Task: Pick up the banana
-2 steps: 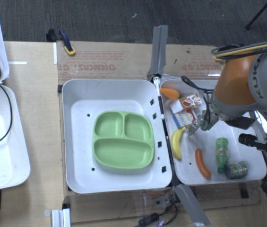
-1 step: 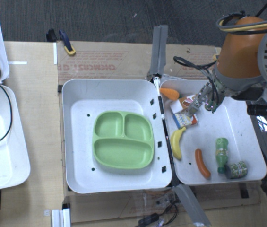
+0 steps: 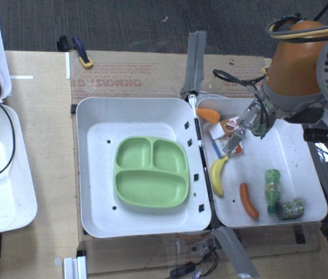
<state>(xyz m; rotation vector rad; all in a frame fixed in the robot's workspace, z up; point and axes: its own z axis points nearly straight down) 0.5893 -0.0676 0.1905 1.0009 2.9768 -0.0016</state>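
The claw (image 3: 231,146) hangs low over the right bin (image 3: 303,150), reaching in from the right at a slant, its tip down among the clutter near the bin's left wall. Just below it, and a touch to the left in this view, lies the banana (image 3: 217,175), on the bin floor hard against that left wall. That is the relation that counts: the fruit sits toward the near edge of the bench from the claw, very close, perhaps with its upper tip just under the fingertips.

The banana's long axis runs roughly from far to near, along the wall, with a gentle curve bowing toward the green tray (image 3: 151,172) in the left bin (image 3: 88,156). So a grip across the narrow width would want the fingers set left and right of it, and the wall crowds one side.

Nothing yellow shows between the fingers; the banana rests on the floor, not lifted. Whether the claw is spread or pinched I honestly cannot tell from here: the tip blurs into a red and white packet (image 3: 224,133) beneath it.

Around them: a carrot (image 3: 208,115) at the far corner, a sausage (image 3: 248,200) just right of the banana's lower end, a green bottle (image 3: 272,189) and a small can (image 3: 291,208) further right. My judgement: the claw needs a short shift toward the near edge to centre over the fruit.
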